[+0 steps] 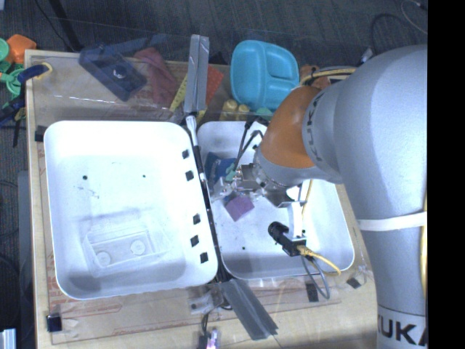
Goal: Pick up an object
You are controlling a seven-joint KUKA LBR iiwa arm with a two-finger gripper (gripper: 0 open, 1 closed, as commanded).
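Gripper [234, 189] is down in the right bin [330, 257] above a purple block [239, 207]; my arm bends left, grip unclear to me.

A bright blue plastic tub [264, 74] sits behind the bins at upper centre. At upper left lies a dark blue tool [112, 70] beside what may be a reddish cloth [158, 73]. Green and orange toys [13, 62] crowd the far left edge.

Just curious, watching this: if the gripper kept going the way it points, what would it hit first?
Probably the purple block, which lies just below the gripper in the right bin. A blue object sits beside it; depth is hard to judge from this slant.
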